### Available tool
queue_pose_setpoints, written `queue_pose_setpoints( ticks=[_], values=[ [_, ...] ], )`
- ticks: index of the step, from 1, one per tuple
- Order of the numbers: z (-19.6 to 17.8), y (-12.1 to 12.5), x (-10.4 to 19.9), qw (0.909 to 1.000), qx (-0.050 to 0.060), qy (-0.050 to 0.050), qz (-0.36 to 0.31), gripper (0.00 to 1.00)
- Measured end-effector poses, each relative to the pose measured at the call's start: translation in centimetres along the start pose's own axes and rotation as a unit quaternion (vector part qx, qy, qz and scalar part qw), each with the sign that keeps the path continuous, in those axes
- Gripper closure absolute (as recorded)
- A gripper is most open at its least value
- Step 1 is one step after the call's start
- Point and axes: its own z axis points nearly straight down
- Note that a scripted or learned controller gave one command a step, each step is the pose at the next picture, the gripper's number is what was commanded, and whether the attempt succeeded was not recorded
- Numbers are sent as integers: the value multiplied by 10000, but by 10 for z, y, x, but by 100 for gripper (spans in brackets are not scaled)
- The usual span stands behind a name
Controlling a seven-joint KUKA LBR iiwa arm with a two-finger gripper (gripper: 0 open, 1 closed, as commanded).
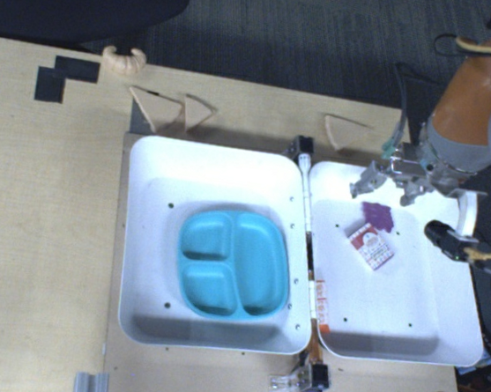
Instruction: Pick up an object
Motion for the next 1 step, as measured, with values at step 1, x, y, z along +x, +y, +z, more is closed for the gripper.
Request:
queue_pose_setpoints(
  ticks=[1],
  values=[
    [116, -7, -43, 10000, -16, -9, 11, 0]
  ],
)
